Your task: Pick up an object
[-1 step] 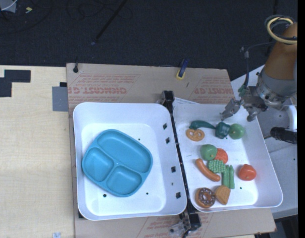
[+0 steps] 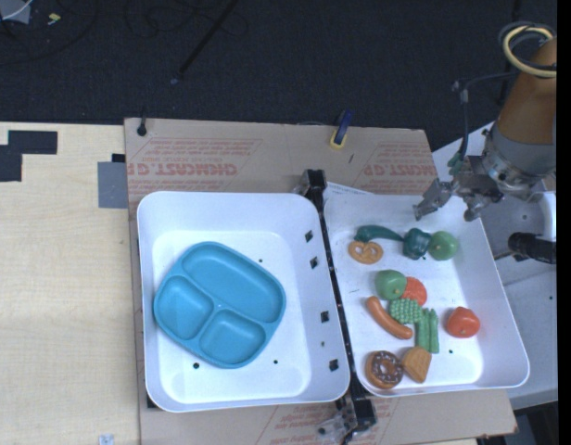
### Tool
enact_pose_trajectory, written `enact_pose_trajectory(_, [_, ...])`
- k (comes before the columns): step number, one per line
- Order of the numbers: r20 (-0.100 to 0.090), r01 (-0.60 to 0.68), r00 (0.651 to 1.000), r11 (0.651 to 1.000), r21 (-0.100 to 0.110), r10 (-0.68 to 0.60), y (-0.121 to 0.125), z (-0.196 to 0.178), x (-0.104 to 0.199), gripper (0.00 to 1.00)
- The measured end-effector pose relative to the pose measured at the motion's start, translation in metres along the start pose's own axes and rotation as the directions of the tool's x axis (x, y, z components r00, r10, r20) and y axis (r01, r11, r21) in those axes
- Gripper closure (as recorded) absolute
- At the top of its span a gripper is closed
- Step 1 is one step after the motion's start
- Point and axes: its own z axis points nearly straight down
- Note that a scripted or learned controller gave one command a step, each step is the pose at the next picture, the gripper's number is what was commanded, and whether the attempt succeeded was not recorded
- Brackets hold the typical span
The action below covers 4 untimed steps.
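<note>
I see the doughnut nearest, at the near edge of the right bin. Beyond its far rim, the end effector hangs spread and unloaded. Crowded toys risk a glancing grasp.

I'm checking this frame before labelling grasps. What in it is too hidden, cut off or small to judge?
- Claw: in the camera view it is small and dark above the right bin; its opening cannot be judged.
- Arm: cut off by the right edge.
- Corn cob: partly overlapped by neighbouring toy food.
- Blue clip: too small to identify.
</note>
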Motion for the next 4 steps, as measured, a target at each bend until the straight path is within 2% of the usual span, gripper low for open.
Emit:
enact_pose_trajectory(2, [0.000, 0.001, 1.000, 1.000, 0.002, -0.001, -0.005, 0.103, 0.007, 0.00])
enact_pose_trajectory(3, [-0.004, 0.005, 1.000, 1.000, -0.008, -0.005, -0.001, 0.122, 0.011, 0.00])
enact_pose_trajectory(4, [-0.001, 0.006, 1.000, 1.000, -0.005, -0.006, -0.002, 0.112, 0.010, 1.00])
